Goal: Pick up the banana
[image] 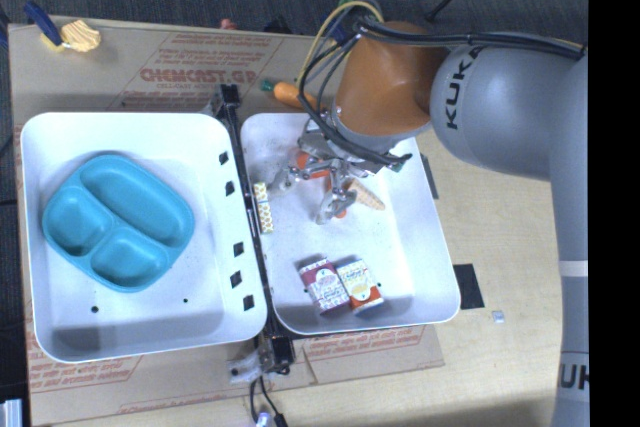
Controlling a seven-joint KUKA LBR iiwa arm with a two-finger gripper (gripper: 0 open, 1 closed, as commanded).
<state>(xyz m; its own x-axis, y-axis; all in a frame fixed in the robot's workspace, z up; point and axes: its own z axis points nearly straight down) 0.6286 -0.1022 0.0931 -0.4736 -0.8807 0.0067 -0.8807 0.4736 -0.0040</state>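
- Camera view: two shallow white bins are seen side by side on a desk [500, 245] covered with printed brown cardboard.
- The left bin [60, 315] is occupied by a blue divided plate [118, 218], which lies towards the bin's left half.
- The right bin [425, 245] is reached by the grey arm [510, 105] from the right; its orange band [385, 85] is seen above the bin's upper part.
- The claw [335, 180] is placed low over the upper middle of the right bin, with metal parts spread beneath the orange band.
- How far the claw is open cannot be told, as it is seen from above and crowded by the wrist; nothing can be made out as held.
- No object can be identified with certainty as the banana; a small orange-and-tan cone-shaped item [368, 198] is seen just beside the claw on its right, and its nature cannot be told.
- A small yellowish dotted piece [263, 208] is found near the left wall of the right bin, below and to the left of the claw.
- Two small cartons [340, 285], red, white and orange, lie touching each other in the lower part of the right bin, well apart from the claw.
- A bundle of cables [335, 40] is looped above the orange band.
- A yellow item with a blue handle [68, 33] is seen on the desk at the upper left, outside both bins.
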